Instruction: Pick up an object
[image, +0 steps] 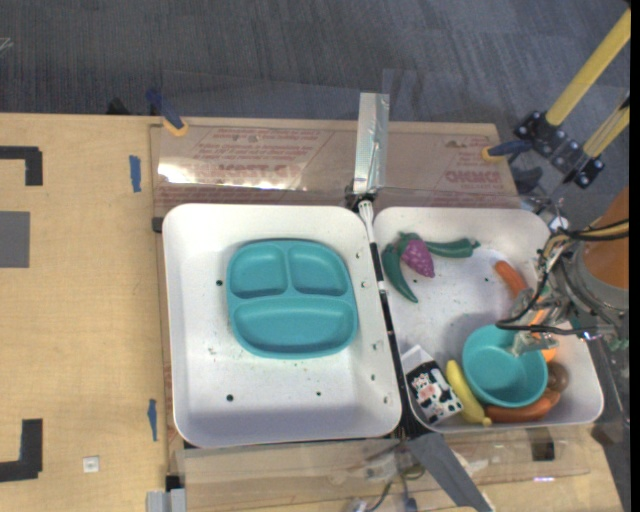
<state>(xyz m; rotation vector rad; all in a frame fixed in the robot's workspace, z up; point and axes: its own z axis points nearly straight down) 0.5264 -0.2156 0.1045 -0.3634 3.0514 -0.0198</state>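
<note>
Teal bowl (505, 370) in rt bin (470, 225); hand (535, 340) at its rim; grip state unclear.

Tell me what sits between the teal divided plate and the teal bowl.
In the camera view, between the teal divided plate and teal bowl: the bins' meeting rims, bare bin floor.

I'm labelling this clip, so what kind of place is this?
Probably a robotics lab's grasping test bench: two shallow white plastic bins sit side by side, toy food lies beside a teal plastic bowl, and a teal divided plastic plate sits alone.
</note>
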